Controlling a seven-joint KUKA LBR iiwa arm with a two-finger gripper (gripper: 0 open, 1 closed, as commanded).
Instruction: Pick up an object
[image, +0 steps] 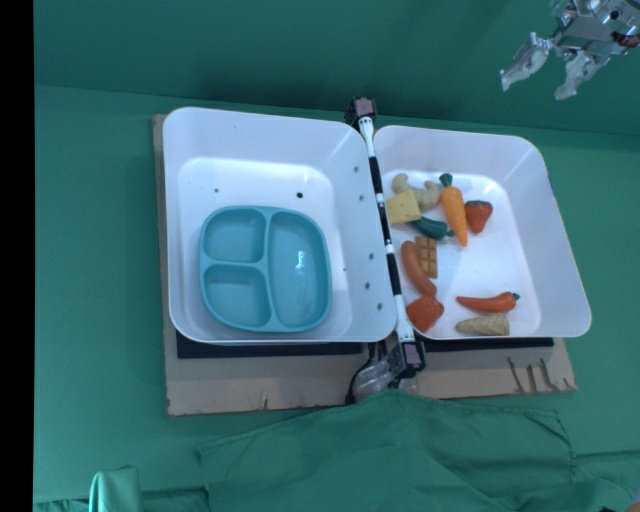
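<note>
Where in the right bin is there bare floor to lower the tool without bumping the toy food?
Bare floor lies in the right white bin between the red strawberry, the red chili pepper and the right wall. The upper-left corner is crowded: yellow cheese wedge, orange carrot, waffle piece. The tool hangs above, outside the bin.

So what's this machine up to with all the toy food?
A robot arm is meant to pick up one item. Right now its gripper hangs open above the bench, past the far right corner of the right bin, holding nothing. That bin has toy foods in it: a carrot, a strawberry, a chilli, a cheese wedge and others. The left bin holds a blue divided plate. Nothing has been picked up yet.
</note>
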